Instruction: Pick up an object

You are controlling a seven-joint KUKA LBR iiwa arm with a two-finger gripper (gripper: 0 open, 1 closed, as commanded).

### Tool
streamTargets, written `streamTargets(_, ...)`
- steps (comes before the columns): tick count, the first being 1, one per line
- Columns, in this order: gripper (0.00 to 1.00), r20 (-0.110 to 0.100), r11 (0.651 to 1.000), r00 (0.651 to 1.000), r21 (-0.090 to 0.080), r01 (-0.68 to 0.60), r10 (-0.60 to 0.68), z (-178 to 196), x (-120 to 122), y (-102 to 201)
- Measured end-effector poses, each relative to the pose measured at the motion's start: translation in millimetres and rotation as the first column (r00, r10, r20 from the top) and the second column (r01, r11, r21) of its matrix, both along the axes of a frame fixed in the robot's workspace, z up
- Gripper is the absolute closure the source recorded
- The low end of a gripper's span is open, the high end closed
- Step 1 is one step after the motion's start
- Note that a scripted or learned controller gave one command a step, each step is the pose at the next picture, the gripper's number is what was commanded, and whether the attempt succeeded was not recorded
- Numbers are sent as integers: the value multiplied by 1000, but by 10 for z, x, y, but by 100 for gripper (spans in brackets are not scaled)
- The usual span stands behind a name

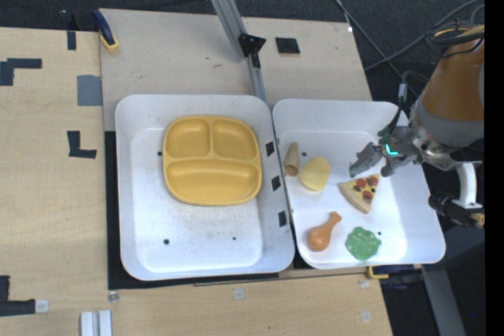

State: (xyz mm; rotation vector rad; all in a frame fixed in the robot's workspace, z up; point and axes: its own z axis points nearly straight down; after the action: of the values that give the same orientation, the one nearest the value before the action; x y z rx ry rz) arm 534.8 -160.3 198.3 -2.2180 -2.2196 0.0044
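My gripper (376,160) hangs over the right bin (339,112), near its right side, with its two dark fingers spread and nothing between them. Just below the fingertips lies a pizza slice (361,193). To its left rest a pale yellow chunk (315,173) and a tan cone-shaped piece (292,158). An orange drumstick (323,231) and a green leafy piece (362,243) lie near the bin's front.
The left bin (142,201) holds a yellow divided plate (212,160). A metal pole (228,8) slants down to the seam between the bins. The grey and orange arm (453,102) enters from the right.
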Motion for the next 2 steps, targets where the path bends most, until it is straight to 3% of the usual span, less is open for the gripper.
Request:
streamTargets(1,0,2,1000,1000,-1,0,0,9,7,0)
streamTargets(2,0,-1,1000,1000,0,0,0,-426,-15,6)
